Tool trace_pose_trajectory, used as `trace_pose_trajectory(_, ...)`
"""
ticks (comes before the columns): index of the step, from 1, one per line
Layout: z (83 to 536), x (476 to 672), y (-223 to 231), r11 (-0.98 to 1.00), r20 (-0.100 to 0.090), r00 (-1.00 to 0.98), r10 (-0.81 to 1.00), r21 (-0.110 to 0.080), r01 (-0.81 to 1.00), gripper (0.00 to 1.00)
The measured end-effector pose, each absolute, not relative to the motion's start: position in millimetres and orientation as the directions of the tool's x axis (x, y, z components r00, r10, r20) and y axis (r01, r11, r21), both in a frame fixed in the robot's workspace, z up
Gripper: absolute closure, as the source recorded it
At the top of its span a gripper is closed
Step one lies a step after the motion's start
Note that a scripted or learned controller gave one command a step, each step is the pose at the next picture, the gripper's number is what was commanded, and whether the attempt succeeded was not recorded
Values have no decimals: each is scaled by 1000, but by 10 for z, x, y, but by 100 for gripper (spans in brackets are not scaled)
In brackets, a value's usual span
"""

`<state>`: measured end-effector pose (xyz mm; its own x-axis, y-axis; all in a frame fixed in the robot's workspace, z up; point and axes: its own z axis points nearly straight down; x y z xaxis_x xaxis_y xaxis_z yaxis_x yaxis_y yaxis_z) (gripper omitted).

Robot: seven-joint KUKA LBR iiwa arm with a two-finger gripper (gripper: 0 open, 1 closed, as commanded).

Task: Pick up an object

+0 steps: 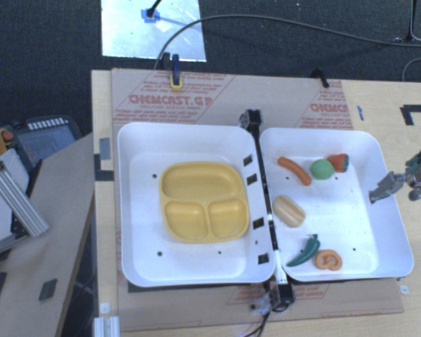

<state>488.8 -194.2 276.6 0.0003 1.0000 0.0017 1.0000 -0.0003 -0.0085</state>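
At three o'clock over the right bin point(396, 255), the tool point(380, 192), grip unreadable, should descend squarely onto the nearby bun point(289, 210).

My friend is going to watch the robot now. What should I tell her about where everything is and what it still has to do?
Gripper: at the right edge of the right bin, above the bin floor, holding nothing. Whether it is open or shut is too small to tell.

Right bin: sausage, green ball touching a red-orange toy, bread roll, green pepper beside an orange curled toy.

Left bin: yellow divided tray.

Done: nothing picked up yet.

Left: move over one toy, close on it and lift it.
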Motion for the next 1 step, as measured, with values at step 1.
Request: trace_pose_trajectory(1,2820,4910,-1933,4,-1,-4,1000,2,1000,0)
